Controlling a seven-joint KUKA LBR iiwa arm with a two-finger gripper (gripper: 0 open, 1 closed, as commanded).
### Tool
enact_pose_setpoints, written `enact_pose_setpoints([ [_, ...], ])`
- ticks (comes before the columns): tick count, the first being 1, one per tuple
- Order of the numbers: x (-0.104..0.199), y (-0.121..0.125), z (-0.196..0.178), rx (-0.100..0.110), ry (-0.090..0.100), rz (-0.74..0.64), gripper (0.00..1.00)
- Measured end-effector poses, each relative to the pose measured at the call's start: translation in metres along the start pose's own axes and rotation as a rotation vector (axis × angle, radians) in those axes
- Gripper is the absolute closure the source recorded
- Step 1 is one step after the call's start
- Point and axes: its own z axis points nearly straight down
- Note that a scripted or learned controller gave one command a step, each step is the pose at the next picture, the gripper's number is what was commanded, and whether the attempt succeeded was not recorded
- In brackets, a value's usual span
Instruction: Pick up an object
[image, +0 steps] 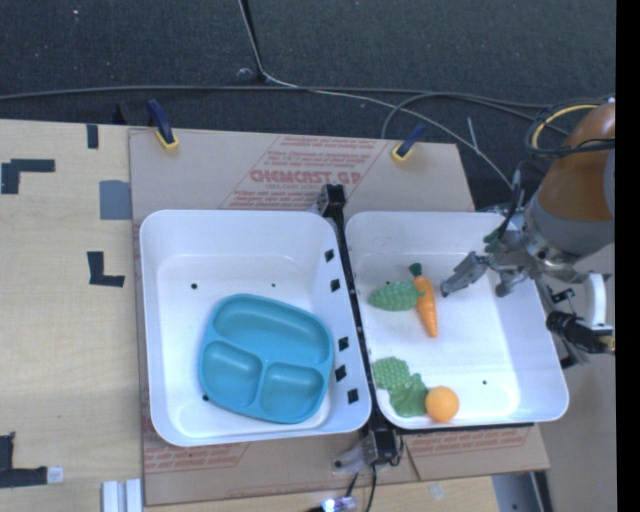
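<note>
- Two shallow white bins sat side by side on a cardboard sheet (300, 165); the left bin (165, 300) and the right bin (520, 380) met along a dark divider strip down the middle
- Left bin had just one thing in it: a blue divided tray (265, 357) with three compartments, lying flat a bit below the bin's centre
- Right bin had four toy food bits, so counting: one orange carrot (427, 308) with a green top, lying roughly lengthwise near the middle; one green leafy piece (393, 296) just left of the carrot, looked like touching it; another green leafy piece (400, 385) down in the near-left corner; one small orange ball-shaped fruit (441, 403) right against that lower leafy piece
- Two clamps with blue handles and yellow tips held the cardboard's far edge, one at the left (160, 125), one at the right (408, 146)
- The gripper (483, 275) came in from the right, over the right bin's upper right part; its two dark fingers were spread apart, one pointing toward the carrot and one further right; nothing was between them, and the nearer fingertip (452, 283) sat close to the carrot's top but apart from it
- Black cables ran across the dark floor beyond the bench
</note>
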Motion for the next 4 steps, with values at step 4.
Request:
enact_pose_setpoints([
  [4,-0.002,0.018,0.105,-0.014,-0.005,-0.004,0.00],
])
